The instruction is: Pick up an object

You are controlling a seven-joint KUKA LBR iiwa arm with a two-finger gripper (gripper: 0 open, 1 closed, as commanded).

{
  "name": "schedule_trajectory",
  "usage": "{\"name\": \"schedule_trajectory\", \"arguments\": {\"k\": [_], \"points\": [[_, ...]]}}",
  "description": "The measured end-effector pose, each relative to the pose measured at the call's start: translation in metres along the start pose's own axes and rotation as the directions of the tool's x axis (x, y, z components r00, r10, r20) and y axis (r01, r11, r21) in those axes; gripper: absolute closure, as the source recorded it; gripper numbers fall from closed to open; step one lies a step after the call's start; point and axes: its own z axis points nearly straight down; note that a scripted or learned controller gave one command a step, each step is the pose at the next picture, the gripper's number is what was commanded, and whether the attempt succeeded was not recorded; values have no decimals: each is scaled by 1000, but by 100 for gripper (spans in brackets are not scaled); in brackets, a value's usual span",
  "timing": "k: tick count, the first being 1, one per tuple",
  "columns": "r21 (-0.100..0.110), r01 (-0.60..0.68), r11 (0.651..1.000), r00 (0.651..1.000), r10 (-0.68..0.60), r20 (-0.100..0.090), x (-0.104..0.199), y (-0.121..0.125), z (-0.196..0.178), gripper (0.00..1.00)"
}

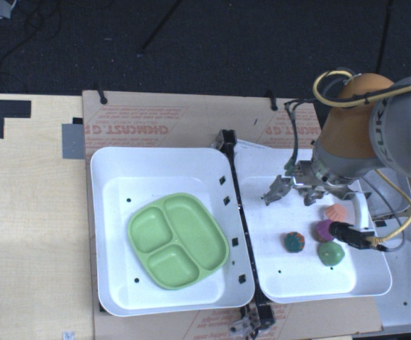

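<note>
While splayed open and holding nothing, tool (290, 192) above bare floor of right bin (276, 278), near back wall.

A green divided plate (178, 241) lies in the left bin (113, 168) (three compartments). Brown cardboard (163, 122) shows at 12 o'clock of it, on the tabletop (28, 218).

A divided plate (178, 241) lies in the left bin (113, 183); several small objects (294, 242) cluster in the right bin (276, 282).
</note>
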Motion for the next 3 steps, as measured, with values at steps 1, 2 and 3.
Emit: {"name": "schedule_trajectory", "arguments": {"k": [1, 2, 3], "points": [[0, -1, 1000, 1000, 1, 0, -7, 2, 48, 0], [-2, -2, 1000, 1000, 2, 0, -6, 2, 79, 0], [-4, -6, 1000, 1000, 6, 0, -7, 2, 67, 100]]}}
